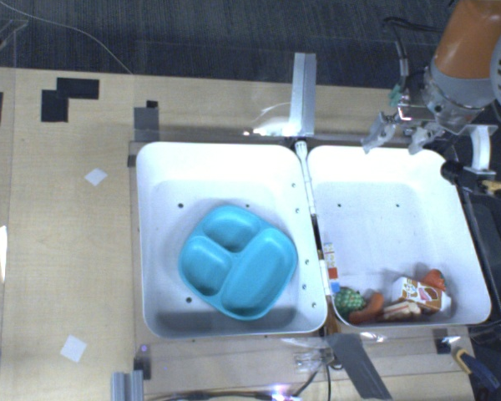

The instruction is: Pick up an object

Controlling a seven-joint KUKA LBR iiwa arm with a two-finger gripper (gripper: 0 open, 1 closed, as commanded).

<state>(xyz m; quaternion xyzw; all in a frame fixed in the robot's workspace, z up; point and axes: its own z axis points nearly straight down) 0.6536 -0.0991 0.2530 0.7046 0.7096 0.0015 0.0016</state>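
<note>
- Nearest the camera, the small objects sit bunched along the near wall of the right bin (pixel 401 182): a green ball-like item (pixel 347 298), an orange piece (pixel 369 305), a printed carton (pixel 419 294) and a red-orange piece (pixel 435 278). They touch or nearly touch one another, probably having slid into that near corner, so any of them could serve as the object to pick.
- Being pressed to the near wall and to each other, they leave little room for a finger on the wall side; the far side of the cluster looks more open.
- In the left bin (pixel 163 174) a blue divided plate (pixel 238 261) lies tilted toward the near right, close to the shared divider.
- The middle and far floor of the right bin is bare white, giving free room to descend and travel.
- Farthest off, the gripper (pixel 398 136) hangs over the right bin's far rim, its fingers spread apart with nothing between them, well apart from the cluster.
- Judging from this, the reach has not begun; the arm must cross the bin toward the near wall.
</note>
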